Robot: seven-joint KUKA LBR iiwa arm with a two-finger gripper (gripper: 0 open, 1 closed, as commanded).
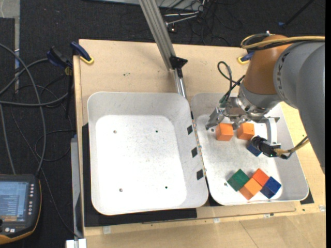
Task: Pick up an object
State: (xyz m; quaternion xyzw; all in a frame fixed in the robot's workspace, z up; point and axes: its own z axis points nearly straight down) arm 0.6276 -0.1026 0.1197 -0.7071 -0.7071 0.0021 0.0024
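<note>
My gripper (pixel 226 122) is low over the upper part of the right bin (pixel 295 190), under the grey wrist with the orange band. Directly beneath it lies an orange block (pixel 224 132), with a second orange block (pixel 245 130) just to its right. A dark blue block (pixel 254 148) lies a little below those, partly behind a black cable fitting. Near the bin's front edge sits a tight cluster: a green block (pixel 238 180), an orange block (pixel 251 189), a red-orange block (pixel 260 177) and a blue block (pixel 271 187). Nothing visibly hangs from the gripper.
The left bin (pixel 103 107) stands beside the right one, divided from it by a ridge with black clips (pixel 195 151). A slanted metal pole (pixel 160 30) ends at the bins' back edge. Cables trail from the wrist at right.
</note>
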